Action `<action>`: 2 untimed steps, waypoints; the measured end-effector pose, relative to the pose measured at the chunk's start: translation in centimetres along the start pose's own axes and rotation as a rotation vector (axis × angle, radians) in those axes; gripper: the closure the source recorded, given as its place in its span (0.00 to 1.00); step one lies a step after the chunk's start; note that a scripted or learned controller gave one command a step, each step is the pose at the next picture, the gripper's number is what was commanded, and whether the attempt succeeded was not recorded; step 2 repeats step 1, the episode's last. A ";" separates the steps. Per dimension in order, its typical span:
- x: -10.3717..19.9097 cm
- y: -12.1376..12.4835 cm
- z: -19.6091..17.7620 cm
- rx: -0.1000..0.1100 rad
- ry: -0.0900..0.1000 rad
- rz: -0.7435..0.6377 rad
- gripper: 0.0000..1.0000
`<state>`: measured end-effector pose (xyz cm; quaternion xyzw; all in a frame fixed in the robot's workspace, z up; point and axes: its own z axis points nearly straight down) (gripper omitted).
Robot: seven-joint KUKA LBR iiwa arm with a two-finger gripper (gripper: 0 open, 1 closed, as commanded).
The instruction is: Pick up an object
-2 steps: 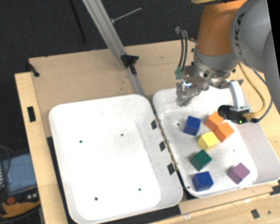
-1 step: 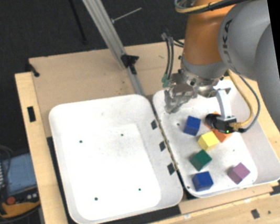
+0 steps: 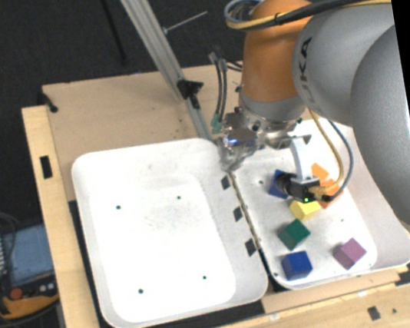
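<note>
Nearest candidate is the blue block (image 3: 278, 184), in the right bin (image 3: 384, 258), near the gripper (image 3: 235, 146) on its arm side. The yellow block (image 3: 306, 208) and green block (image 3: 294, 234) lie further out, the purple block (image 3: 350, 252) furthest. Gripper state cannot be told; nothing is seen held. Step is judged to be approach. Next, the gripper must be centred over one block, then lowered.

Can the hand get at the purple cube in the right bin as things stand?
Likely yes: the purple cube stands apart from the blue cube and green cube, nothing over it; only the right bin rim is close.
</note>
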<state>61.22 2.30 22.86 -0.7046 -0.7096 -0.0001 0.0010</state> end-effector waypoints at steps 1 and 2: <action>4.2 -0.9 -0.3 0.001 0.000 -0.001 1.00; 4.2 -0.9 -0.3 0.001 0.000 -0.001 1.00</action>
